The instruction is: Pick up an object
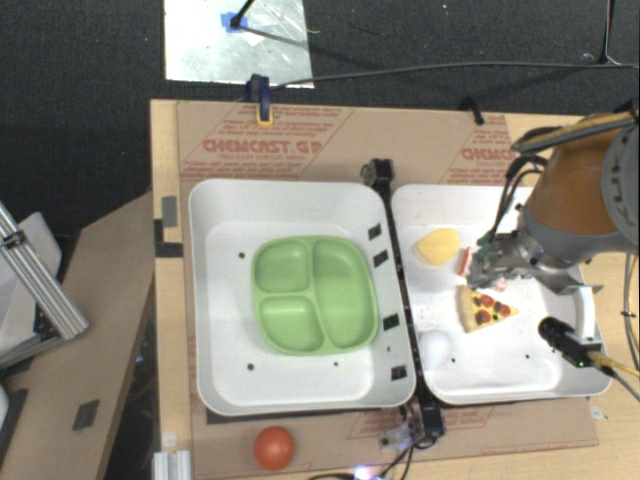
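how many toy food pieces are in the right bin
2 that I can make out: a yellow piece near the right bin's upper left, and a pizza slice below it, just under the gripper. The arm may hide more.

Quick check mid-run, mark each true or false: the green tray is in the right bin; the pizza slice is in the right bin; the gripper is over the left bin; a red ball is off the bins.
1. The green tray is in the right bin. False: it lies in the left bin.
2. The pizza slice is in the right bin. True.
3. The gripper is over the left bin. False: it is over the right bin, just above the pizza slice.
4. A red ball lies off the bins. True.
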`<action>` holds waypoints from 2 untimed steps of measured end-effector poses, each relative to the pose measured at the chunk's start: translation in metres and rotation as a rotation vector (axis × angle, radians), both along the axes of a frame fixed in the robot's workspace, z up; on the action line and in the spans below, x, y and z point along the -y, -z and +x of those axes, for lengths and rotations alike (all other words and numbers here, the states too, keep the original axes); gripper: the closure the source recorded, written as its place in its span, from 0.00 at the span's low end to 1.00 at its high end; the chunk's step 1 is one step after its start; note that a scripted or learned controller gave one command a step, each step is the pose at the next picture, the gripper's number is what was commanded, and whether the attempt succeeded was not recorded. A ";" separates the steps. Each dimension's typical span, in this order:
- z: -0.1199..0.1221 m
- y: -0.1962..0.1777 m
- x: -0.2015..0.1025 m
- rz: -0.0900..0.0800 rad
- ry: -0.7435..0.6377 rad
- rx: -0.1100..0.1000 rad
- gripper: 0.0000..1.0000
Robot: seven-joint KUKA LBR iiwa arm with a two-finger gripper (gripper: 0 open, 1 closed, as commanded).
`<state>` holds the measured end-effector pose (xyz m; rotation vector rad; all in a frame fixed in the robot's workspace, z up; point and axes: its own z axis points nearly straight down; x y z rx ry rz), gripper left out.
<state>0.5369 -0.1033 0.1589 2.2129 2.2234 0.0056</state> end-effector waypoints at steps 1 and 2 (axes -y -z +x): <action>0.005 -0.049 -0.009 0.000 0.000 0.001 1.00; 0.007 -0.103 -0.009 0.000 0.000 0.002 1.00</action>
